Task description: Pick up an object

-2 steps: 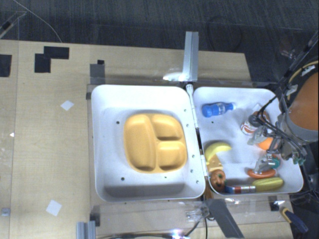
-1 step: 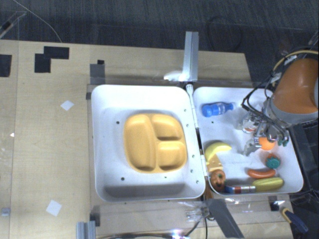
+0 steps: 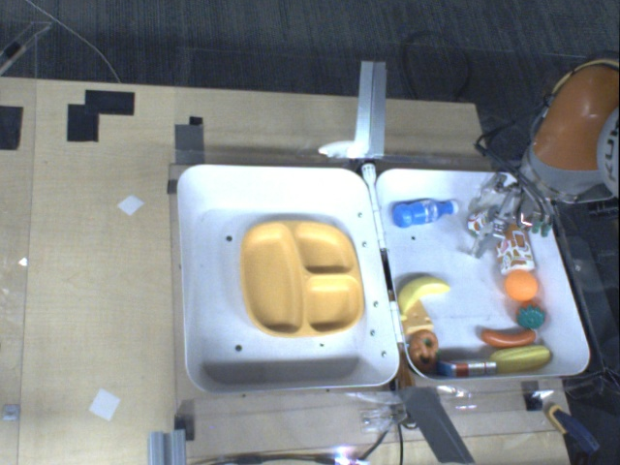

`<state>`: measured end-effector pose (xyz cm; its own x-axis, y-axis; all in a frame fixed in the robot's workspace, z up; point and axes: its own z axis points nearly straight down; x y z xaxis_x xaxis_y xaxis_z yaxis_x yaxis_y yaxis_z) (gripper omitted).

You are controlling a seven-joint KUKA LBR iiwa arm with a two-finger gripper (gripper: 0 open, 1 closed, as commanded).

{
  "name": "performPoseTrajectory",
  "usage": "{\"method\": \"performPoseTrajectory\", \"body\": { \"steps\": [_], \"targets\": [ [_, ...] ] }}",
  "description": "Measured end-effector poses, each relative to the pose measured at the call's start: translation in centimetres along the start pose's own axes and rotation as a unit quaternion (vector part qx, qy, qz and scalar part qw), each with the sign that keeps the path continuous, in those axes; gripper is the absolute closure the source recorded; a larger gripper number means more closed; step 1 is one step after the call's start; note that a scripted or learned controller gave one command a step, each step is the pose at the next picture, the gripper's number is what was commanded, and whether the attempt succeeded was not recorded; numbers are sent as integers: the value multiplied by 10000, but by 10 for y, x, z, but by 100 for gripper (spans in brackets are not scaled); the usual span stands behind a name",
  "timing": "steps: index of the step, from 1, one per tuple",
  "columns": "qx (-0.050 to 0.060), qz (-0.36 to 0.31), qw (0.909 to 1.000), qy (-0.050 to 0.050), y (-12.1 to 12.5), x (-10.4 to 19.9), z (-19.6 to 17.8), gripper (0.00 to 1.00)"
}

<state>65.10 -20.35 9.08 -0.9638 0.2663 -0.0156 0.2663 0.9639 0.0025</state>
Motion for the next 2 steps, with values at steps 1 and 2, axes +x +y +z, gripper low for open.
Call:
{"method": "performPoseTrajectory", "body": {
  "steps": [1,2],
  "targets": [
    [0,185,9998,14,20,74,0,0],
    [-2,-1716,9852,16,19,28,2,0]
  ]
}}
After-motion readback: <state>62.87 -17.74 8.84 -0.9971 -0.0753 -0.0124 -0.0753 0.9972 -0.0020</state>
